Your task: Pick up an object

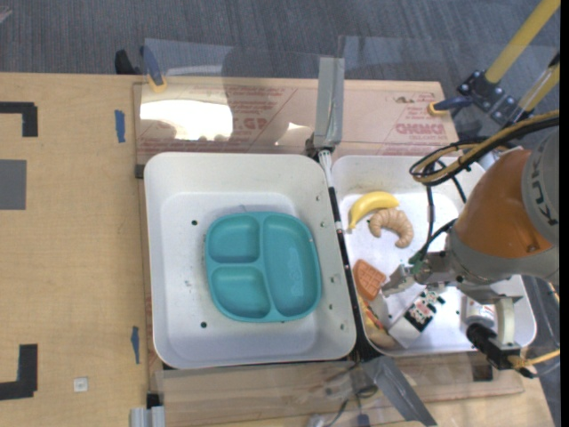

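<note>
Tool point(402, 283) just beside waffle point(369, 277)

A teal divided plate point(263, 266) lies in the middle of the left white bin point(169, 185), with its two smaller compartments toward the bin's left and its one long compartment toward the right. This bin rests on a wooden bench point(67, 238) that stretches away to the plate's left. Black tape marks point(22, 118) sit far to the left of the plate, one near the top of the bench and another near the bottom. Small strips of blue tape point(120, 125) lie on the bench just beyond the bin's left wall. Behind the bin, above the plate, stands a clear plastic panel point(231, 105) catching glare, and grey carpet point(267, 7) lies beyond it.
</note>
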Available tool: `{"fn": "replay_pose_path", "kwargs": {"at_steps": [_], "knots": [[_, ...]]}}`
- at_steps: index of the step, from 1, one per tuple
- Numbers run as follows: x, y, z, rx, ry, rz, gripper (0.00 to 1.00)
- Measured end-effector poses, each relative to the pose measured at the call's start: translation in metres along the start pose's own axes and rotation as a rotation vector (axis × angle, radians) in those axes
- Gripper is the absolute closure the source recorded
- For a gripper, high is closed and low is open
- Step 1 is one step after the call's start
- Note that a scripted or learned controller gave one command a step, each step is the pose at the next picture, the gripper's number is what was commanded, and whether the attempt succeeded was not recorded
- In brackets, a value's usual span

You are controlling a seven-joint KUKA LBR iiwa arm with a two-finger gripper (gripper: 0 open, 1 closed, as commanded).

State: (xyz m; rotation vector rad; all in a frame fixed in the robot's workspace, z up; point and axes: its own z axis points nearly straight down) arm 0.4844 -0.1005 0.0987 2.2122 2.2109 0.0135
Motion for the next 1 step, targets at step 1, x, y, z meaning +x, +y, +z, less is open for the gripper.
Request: {"fn": "replay_pose_path", "kwargs": {"at_steps": [1], "knots": [[-0.0043, -0.0030, 0.0109, 0.010, 0.006, -0.003, 0.00]]}}
